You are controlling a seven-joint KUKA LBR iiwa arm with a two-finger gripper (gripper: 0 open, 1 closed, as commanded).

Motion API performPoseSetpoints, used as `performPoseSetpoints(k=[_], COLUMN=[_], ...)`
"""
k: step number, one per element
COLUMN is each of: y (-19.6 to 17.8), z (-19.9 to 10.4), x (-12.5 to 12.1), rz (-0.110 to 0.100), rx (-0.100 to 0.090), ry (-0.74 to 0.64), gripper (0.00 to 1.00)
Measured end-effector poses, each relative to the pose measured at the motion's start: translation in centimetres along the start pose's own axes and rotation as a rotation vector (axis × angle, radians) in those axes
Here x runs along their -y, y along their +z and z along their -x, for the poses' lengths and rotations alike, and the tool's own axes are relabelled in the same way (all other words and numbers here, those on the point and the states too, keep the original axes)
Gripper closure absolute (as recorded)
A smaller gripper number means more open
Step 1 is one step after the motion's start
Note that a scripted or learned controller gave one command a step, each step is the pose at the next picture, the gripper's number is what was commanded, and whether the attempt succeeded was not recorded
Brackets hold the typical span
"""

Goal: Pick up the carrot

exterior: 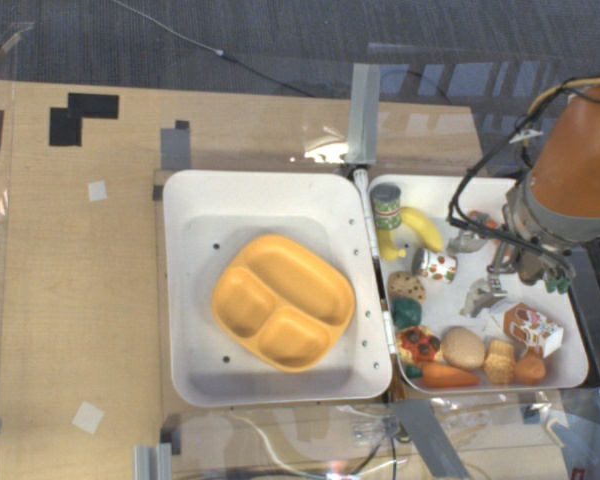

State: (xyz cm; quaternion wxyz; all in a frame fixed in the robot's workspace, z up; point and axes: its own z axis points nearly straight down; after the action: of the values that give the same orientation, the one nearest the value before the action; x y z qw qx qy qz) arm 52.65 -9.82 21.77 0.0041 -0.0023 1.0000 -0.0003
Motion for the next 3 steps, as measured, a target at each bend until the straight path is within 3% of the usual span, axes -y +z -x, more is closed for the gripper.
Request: performPoseSetpoints(k=[1,2,3], y=[4.5,10.0,3.0], z=[2.3,3.2,6.1], x=[5.2,7.7,10.7], rz=[-0.001,-0.001,-0.002], rx=[0.000,-0.003,0.007], ry=[0.237,0.498,0.653], gripper=[0.00,0.00,0.00])
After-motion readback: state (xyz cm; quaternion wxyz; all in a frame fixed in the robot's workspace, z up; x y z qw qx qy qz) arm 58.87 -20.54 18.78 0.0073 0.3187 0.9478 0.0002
